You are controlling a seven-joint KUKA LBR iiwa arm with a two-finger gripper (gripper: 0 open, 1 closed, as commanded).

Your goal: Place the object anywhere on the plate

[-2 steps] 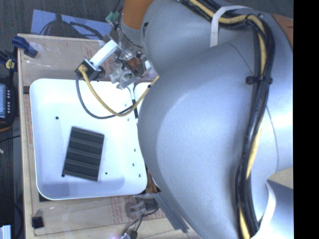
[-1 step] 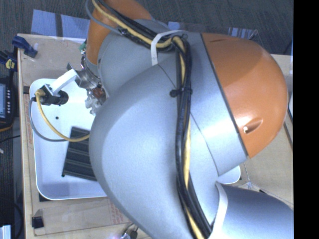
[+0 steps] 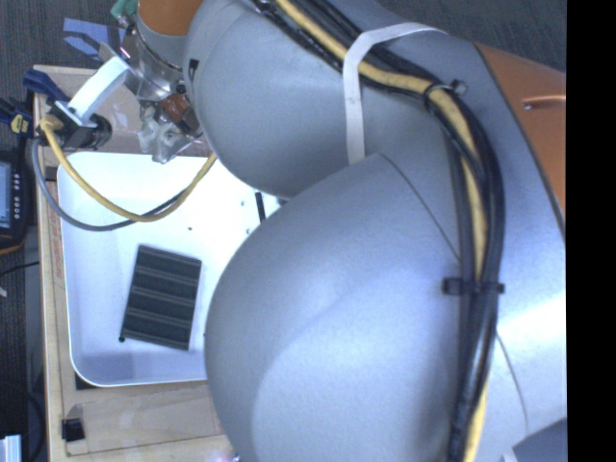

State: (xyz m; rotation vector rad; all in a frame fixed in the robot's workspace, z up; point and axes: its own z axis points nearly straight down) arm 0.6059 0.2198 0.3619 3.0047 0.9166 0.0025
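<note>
**Observer:** Gripper sits at the far upper-left of the camera view, just under the orange band, above the top rim of the white bin. It is small and blurred there. Cannot tell whether it has anything; nothing reads as an object beneath it.

**Partner:** And the plate?

**Observer:** Dark ribbed rectangular slab lies flat in the lower part of that bin, slightly tilted, well apart from the gripper. I take it for the plate, though that is a guess from its shape. A yellow cable loops across the bin between the two. The grey arm covers most of the right side.

**Partner:** The object itself?

**Observer:** Not identifiable. A thin dark mark shows at the arm's edge; too small to name. Whatever is to be placed may be hidden behind the arm's bulk.

**Partner:** So what does the step want?

**Observer:** My judgement: early in the task, nothing placed. If the gripper carries something, it should travel down the bin toward the slab, centre over it, descend until the object nearly touches, then let go, so it doesn't bounce off the ribs. Keep the slack cable from dragging over the slab. If it carries nothing, a pick must come first.
</note>
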